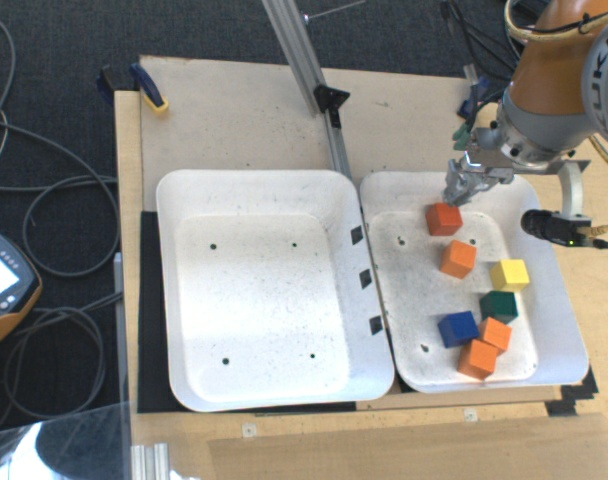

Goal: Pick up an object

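- Camera view: arm (pixel 559 58) reaches in from the right, hand (pixel 462 190) low over the far edge of the right bin (pixel 554 363).
- Hand sits just above the red cube (pixel 444 218), close to touching; nothing visible between its fingers. Can't tell whether the hand is spread or closed from this angle.
- Red cube lies in the right bin near the far end, resting on the bin floor.
- Orange cube (pixel 459 258) is just in front of the red one, slightly apart.
- Yellow cube (pixel 510 274) is to the right of it, near the bin's right side.
- Green cube (pixel 500 303) is just below the yellow, touching or nearly so.
- Blue cube (pixel 458 328) is near the front; two more orange blocks (pixel 486 348) beside it, pressed together.
- Left bin (pixel 174 198) sits beside the right bin, rims touching.
- Both bins sit on the tabletop (pixel 234 108); a metal pole (pixel 294 38) rises from its far side.
- Cables (pixel 44 188) lie on the floor to the left.
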Robot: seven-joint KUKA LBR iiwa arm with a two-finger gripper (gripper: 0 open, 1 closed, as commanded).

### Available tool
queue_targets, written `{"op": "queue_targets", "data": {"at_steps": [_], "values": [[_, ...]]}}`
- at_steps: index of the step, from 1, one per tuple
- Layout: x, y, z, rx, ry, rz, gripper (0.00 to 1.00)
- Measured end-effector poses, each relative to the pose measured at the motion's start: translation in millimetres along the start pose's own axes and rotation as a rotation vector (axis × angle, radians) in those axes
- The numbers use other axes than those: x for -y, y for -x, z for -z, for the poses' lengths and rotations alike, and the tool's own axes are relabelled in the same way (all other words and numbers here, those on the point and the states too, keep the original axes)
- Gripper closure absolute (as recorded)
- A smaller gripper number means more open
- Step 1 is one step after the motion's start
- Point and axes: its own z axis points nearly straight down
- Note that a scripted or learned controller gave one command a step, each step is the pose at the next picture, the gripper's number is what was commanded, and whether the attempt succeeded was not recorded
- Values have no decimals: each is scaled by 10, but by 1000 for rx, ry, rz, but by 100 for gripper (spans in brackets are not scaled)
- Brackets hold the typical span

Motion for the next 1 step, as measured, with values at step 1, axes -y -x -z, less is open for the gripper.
{"op": "queue_targets", "data": {"at_steps": [1], "values": [[228, -458, 119, 0, -1, 0, 100]]}}
